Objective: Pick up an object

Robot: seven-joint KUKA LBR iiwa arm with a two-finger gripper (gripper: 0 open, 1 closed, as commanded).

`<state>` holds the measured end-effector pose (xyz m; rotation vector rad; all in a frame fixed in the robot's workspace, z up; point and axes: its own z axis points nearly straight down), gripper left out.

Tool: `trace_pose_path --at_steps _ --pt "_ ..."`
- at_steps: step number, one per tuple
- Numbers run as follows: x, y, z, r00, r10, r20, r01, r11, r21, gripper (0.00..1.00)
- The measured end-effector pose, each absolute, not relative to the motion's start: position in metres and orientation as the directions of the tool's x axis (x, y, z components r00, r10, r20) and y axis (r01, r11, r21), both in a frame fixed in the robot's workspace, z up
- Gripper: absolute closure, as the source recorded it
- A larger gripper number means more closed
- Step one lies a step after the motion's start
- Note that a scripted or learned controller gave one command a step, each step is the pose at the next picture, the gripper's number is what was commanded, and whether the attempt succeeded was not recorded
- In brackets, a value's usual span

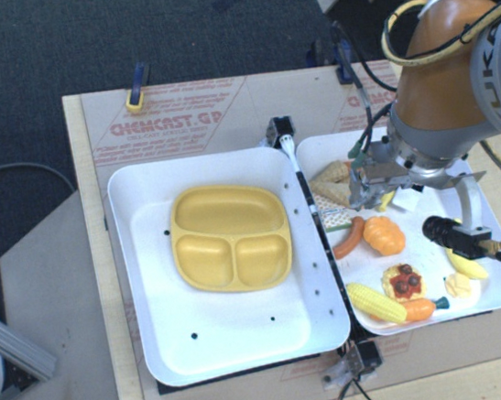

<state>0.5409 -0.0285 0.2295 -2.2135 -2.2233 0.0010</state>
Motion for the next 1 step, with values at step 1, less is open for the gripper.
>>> trace_pose_path --at_steps 1 --pt "0.5139 0.0192 0.2366 -0.003 1.0 0.002 1.0 0.003 -0.004 1.0"
